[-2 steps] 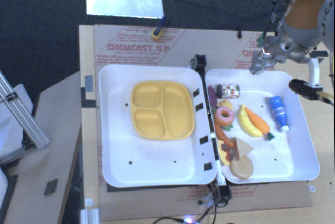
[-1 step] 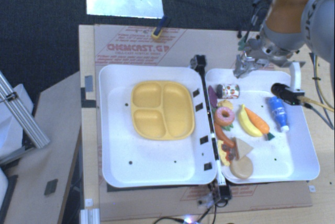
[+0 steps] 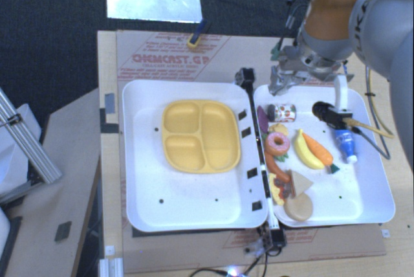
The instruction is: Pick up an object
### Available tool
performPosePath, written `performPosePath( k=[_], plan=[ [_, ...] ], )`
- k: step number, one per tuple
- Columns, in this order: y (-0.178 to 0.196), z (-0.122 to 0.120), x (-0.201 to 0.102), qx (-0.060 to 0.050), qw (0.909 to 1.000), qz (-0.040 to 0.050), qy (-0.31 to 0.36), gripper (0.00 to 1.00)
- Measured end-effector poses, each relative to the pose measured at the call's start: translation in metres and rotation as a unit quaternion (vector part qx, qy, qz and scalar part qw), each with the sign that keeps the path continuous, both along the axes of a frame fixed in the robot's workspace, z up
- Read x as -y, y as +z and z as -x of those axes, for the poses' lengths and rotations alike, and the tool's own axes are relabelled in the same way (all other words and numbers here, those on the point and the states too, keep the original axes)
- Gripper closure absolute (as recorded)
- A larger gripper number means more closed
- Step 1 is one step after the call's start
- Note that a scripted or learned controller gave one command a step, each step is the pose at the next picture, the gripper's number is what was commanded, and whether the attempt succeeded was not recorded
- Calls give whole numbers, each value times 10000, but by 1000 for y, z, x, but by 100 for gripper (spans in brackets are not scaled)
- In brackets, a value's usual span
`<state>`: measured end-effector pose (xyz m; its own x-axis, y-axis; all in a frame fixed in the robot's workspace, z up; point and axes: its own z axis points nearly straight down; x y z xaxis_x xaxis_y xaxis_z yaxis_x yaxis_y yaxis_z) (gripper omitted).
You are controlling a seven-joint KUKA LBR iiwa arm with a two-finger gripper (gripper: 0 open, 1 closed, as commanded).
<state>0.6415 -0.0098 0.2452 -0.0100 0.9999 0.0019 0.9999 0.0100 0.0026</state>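
The can (image 3: pixel 283 113) is small and lies on its side, with a pale label marked in red and dull metal ends. It rests in the right bin (image 3: pixel 352 195). My gripper (image 3: pixel 283 87) hangs just beyond the can, towards the far wall and a little above it, apart from the can. I cannot tell how far the gripper is open, nor whether it has hold of anything.

Room around the can is tight on three sides. The bin's far wall runs just beyond the can, and the left wall stands near its left end. A purple piece (image 3: pixel 262 119) lies between the can and that wall. The donut (image 3: pixel 278 143) sits just on the can's near side, close but not touching as far as I can see. The banana (image 3: pixel 306 151) lies near the can, forward and to its right. Bare white floor shows right of the can.
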Motion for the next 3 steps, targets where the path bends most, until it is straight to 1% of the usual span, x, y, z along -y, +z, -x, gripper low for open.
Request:
performPosePath(
  k=[1,2,3],
  plan=[
    [-16,-3,-48,-11,10000,0,-5,100],
    [-20,18,-98,-15,10000,-3,-4,100],
    [-25,16,-97,-11,10000,9,-24,100]
  ],
)
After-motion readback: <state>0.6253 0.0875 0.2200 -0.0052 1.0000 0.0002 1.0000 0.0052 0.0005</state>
